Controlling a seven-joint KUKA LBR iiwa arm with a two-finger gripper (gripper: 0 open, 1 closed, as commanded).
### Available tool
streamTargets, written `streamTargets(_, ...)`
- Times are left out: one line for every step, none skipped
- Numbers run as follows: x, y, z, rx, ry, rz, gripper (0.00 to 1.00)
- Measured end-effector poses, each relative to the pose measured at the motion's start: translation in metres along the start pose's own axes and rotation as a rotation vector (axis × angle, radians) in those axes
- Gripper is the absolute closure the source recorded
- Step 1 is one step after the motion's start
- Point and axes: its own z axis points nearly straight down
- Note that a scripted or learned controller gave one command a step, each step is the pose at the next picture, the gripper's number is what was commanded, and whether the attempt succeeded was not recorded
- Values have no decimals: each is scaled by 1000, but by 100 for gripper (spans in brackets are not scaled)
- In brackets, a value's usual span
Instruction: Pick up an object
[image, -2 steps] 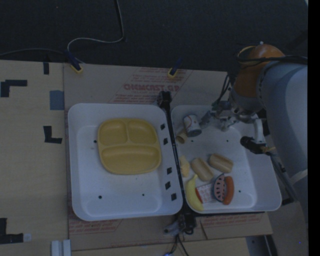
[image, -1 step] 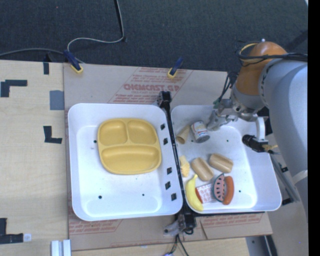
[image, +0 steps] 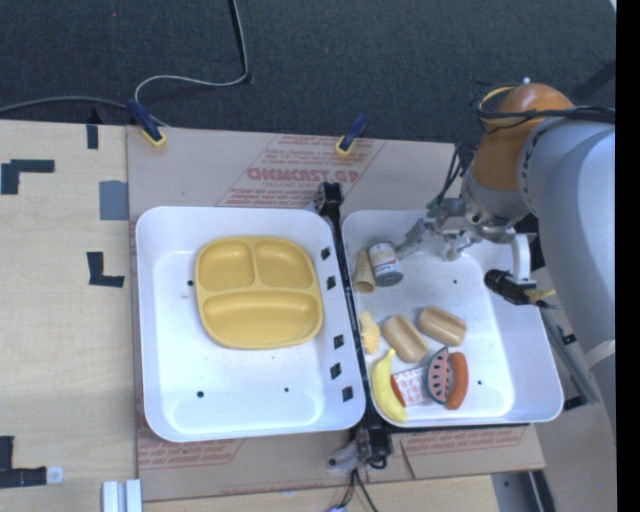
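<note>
The right bin (image: 520, 395) holds the loose objects. A small can (image: 384, 264) lies near its back left, with a tan piece (image: 362, 272) against it. Toward the front lie two bread rolls (image: 403, 338) (image: 441, 325), a banana (image: 386, 385), a watermelon slice (image: 439, 374), a red sausage (image: 458, 381) and a small printed packet (image: 410, 385). My gripper (image: 432, 246) hangs over the back of this bin, just right of the can. Its fingers stand open, with nothing between them.
A yellow divided plate (image: 260, 291) lies in the left bin (image: 165, 400). A black divider with clips (image: 337, 300) runs between the bins. A small yellow piece (image: 368, 332) rests by the right bin's left wall. The grey arm (image: 570, 200) covers the right bin's far right side.
</note>
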Motion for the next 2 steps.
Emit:
streamTargets(57,-1,11,2,5,2,0)
streamTargets(68,-1,11,3,4,2,0)
